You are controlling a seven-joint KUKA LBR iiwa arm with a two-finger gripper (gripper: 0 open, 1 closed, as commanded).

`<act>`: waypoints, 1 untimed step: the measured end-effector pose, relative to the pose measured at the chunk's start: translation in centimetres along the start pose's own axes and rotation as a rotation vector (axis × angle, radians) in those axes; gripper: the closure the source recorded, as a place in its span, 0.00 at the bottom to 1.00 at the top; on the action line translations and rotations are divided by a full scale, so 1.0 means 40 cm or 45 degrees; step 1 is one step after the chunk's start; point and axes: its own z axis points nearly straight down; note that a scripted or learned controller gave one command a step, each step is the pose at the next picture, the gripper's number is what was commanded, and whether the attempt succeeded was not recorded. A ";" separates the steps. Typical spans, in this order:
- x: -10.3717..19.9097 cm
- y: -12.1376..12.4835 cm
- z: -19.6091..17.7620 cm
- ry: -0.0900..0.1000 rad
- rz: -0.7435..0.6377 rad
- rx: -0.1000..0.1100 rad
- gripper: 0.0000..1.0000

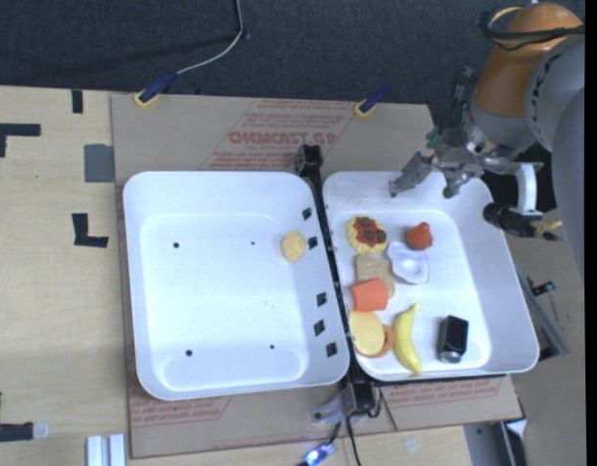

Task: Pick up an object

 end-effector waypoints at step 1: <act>0.126 -0.092 0.229 0.003 -0.002 0.010 0.00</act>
